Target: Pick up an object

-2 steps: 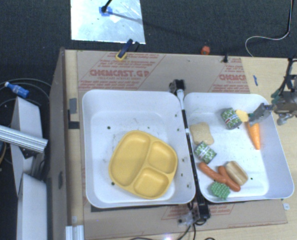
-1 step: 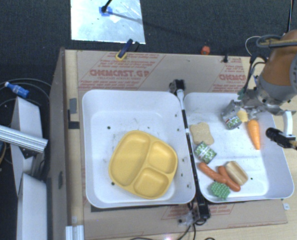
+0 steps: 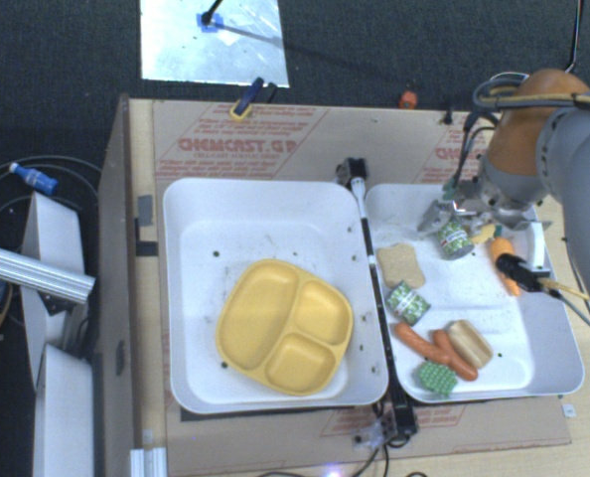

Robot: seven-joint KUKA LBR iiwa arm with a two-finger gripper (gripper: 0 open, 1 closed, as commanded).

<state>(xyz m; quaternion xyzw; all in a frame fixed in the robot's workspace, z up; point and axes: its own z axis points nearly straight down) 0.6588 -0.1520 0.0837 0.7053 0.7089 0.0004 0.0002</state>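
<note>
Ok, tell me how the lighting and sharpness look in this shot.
Camera view: even, soft light, faint shadows inside the white bins; bright glare on the shiny sheet at the top; the dark floor is underexposed; the whole frame is slightly soft and grainy, so the small items around the gripper blur together; the yellow tray reads clearly.

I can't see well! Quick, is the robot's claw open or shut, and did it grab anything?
Gripper: over the right bin, right at a green-labelled can; open or shut cannot be told.
</note>
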